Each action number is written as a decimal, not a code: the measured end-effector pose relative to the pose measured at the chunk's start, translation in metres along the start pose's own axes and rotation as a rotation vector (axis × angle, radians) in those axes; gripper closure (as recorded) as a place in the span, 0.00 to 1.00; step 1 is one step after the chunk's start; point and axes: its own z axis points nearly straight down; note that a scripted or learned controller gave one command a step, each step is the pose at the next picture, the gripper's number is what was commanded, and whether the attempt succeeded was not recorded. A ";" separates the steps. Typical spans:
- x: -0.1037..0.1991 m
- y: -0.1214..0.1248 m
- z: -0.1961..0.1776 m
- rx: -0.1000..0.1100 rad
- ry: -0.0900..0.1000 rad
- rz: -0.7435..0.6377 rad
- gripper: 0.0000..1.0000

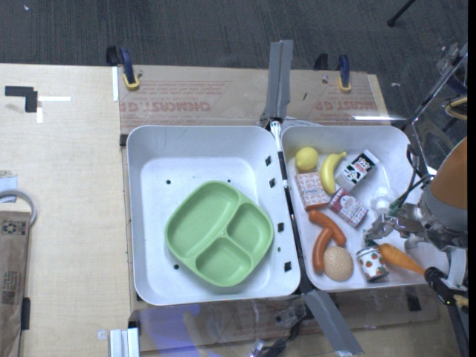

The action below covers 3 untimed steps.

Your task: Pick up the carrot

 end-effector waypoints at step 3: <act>0.009 -0.002 0.000 0.001 -0.001 0.059 0.00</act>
